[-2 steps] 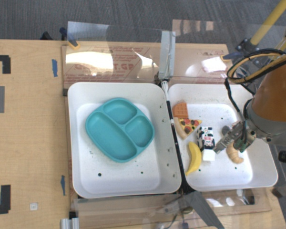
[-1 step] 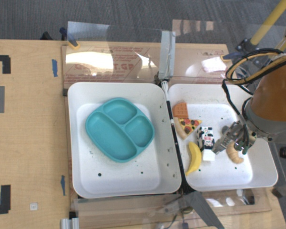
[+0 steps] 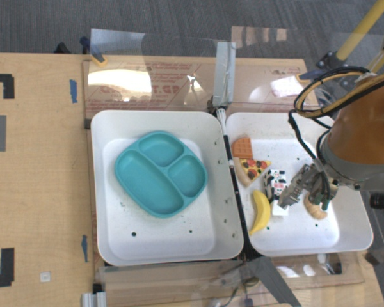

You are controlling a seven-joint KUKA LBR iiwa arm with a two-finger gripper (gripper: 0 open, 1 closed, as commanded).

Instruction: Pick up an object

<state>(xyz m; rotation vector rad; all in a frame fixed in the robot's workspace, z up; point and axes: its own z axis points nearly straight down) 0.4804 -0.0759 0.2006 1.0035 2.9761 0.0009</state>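
From my feed, two shallow white bins sit side by side on the wooden bench. The left bin [image 3: 115,235] carries a teal plastic divided plate [image 3: 160,173] with three compartments, lying flat near the bin's middle.

The right bin [image 3: 352,235] holds the small items. Against its left wall, toward the far end, I see an orange waffle-patterned toy piece [image 3: 242,148]. Just in front of it lies a toy pizza slice [image 3: 252,169] with red and dark spots, the two touching or nearly so. A yellow toy banana [image 3: 261,211] lies lengthwise along the left wall, nearer the front. Between the pizza slice and the gripper sits a small black-and-white object [image 3: 276,183]; too small for me to identify.

The grey arm with the orange band [image 3: 365,130] reaches in from the right, black cables looping above it. The two-finger gripper [image 3: 299,189] is down over the right bin's middle, just right of the banana and the black-and-white object. I cannot tell how far apart its fingers stand, nor whether anything sits between them; the wrist hardware hides that. A tan rounded object [image 3: 317,210] lies just beside the gripper on its right, partly covered by the mechanism; contact unclear.
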